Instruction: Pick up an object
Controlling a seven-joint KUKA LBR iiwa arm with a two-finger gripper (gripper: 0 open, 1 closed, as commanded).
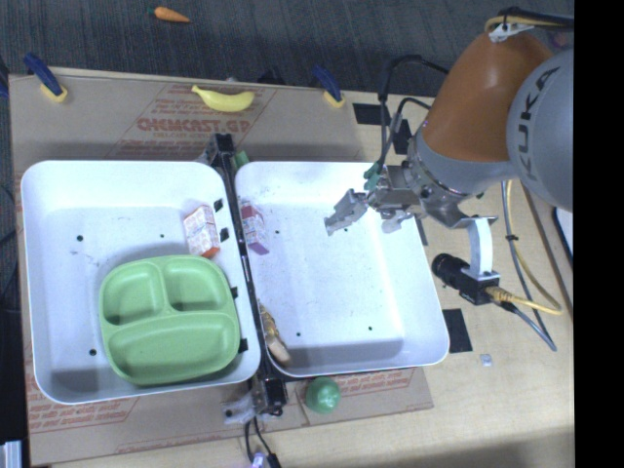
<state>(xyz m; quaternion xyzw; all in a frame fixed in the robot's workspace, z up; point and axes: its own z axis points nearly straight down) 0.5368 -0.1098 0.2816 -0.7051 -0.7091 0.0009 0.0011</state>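
Surface point(507, 378): pale bench top carrying a printed cardboard sheet point(185, 120), on which two shallow white bins sit side by side.

Left bin point(58, 203): holds a green divided tray point(171, 318), three compartments, lying flat toward the near side. A small red-and-white packet point(201, 230) lies just beyond the tray, near the bin's right wall.

Right bin point(390, 330): holds a small pink-and-white wrapped item point(253, 224) against its left wall, toward the far side. A tan, elongated object point(274, 341) lies at the near left corner, partly on the rim between the two bins. The rest of the floor is speckled white.

Arm point(487, 96): grey with an orange band, entering from the right, wrist over the far right part of the right bin.

Claw point(366, 213): hangs above the right bin's far right area, well apart from every object in that bin. Whether the fingers are apart or together cannot be told from this angle; nothing is visible between them.

Outside the bins: a yellow banana-shaped toy point(224, 97) on the cardboard beyond the left bin; a green ball point(323, 394) on the cardboard just in front of the right bin; blue clamps point(44, 76) at the cardboard's far edge; an orange carrot-shaped item point(172, 14) on the dark floor beyond the bench.
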